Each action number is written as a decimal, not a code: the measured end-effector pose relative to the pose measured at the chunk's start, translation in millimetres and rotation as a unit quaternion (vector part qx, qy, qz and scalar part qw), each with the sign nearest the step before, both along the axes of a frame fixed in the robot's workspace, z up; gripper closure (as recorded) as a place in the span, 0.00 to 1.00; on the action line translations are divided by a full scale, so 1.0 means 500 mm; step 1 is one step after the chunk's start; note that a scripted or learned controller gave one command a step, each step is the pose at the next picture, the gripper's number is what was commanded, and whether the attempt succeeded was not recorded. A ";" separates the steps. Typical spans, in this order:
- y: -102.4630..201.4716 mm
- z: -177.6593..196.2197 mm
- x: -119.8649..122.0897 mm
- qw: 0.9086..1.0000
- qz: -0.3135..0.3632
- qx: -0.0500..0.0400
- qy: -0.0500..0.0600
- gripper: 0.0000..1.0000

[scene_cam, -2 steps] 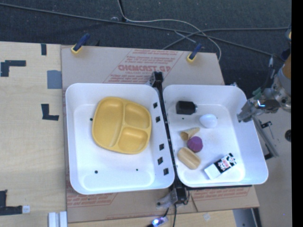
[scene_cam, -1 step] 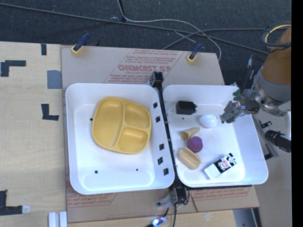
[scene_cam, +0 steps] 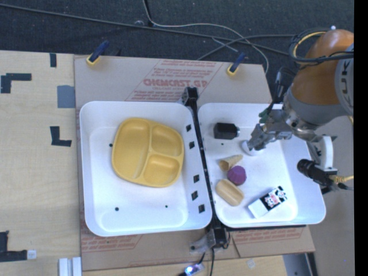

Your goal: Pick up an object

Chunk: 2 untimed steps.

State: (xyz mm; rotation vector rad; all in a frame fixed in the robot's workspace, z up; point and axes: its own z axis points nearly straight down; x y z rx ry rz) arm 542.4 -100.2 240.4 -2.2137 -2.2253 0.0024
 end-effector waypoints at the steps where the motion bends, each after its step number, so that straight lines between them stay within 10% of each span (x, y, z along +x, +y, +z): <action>1: 0.125 -0.004 0.002 1.000 0.001 0.000 0.000 1.00; 2: 0.229 -0.037 0.020 1.000 0.000 0.000 0.001 1.00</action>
